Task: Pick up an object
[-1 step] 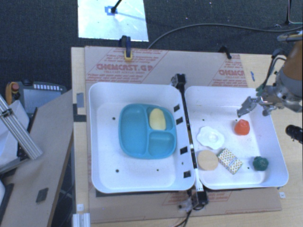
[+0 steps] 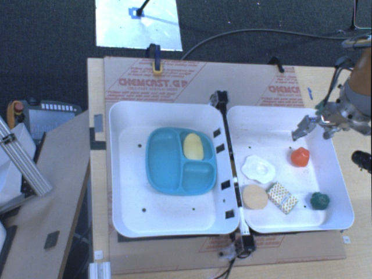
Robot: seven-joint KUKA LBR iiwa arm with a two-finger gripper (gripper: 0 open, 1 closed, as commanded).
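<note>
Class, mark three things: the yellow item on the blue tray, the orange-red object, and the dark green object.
yellow item (image 2: 193, 146), camera view, its middle
orange-red object (image 2: 300, 157), camera view, its top
dark green object (image 2: 319, 200), camera view, its centre

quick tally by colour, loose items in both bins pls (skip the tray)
Yellow: 1, yellow item on the blue tray
Red-orange: 1
White: 1
Tan: 1
Patterned: 1
Dark green: 1
Total: 6

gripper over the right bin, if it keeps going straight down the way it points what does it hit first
Probably bare floor of the right white bin. The gripper hangs above its upper part, up and right of the small orange-red object. Depth is unclear.
</note>
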